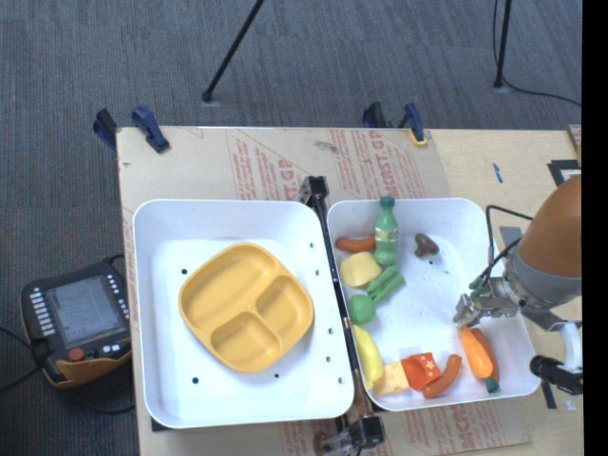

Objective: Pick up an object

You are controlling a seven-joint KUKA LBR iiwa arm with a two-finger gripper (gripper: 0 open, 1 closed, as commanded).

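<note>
The right bin (446, 209) holds several toy foods. An orange carrot (478, 350) with a green stem lies near its right wall. My gripper (472, 311) hangs just above the carrot's upper end, low in the bin, with the grey arm and its orange band (560, 236) behind it to the right. A red sausage (443, 376) and a red pepper piece (419, 368) lie left of the carrot. Farther left are a banana (368, 352), a green ball (361, 309), green beans (385, 283), a yellow potato (360, 270), a green bottle (386, 228) and a small brown piece (426, 245).
The left bin (152, 255) carries a yellow divided plate (246, 306). An orange sausage (355, 244) lies beside the bottle and a cheese wedge (389, 380) beside the banana. Blue clamps (149, 127) grip the bench's back edge. A teach pendant (76, 321) sits on the floor at the left.
</note>
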